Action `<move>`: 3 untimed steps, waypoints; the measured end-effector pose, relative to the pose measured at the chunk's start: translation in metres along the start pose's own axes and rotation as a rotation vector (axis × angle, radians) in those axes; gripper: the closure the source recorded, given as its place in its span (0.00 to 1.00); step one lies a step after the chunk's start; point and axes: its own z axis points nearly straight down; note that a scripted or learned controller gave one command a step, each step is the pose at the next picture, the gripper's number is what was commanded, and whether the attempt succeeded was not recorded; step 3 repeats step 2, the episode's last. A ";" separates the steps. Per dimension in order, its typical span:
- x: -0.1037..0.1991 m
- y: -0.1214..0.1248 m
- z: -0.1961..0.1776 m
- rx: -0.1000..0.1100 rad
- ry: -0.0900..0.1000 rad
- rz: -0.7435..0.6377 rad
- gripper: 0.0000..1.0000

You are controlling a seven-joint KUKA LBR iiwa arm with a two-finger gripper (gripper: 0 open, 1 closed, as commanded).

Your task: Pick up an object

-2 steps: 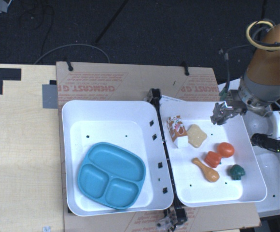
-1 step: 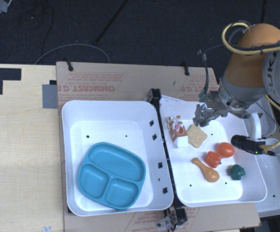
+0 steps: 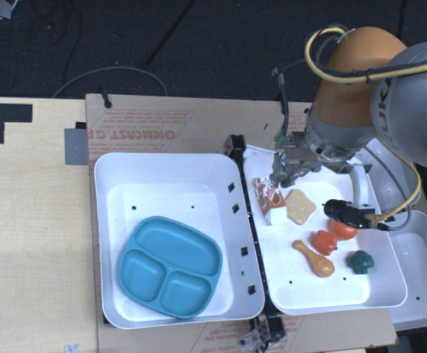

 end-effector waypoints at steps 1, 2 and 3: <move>0.052 0.002 0.007 0.002 0.000 0.000 1.00; 0.099 0.021 0.006 0.000 -0.001 0.000 1.00; 0.099 0.021 0.006 0.000 -0.001 0.000 1.00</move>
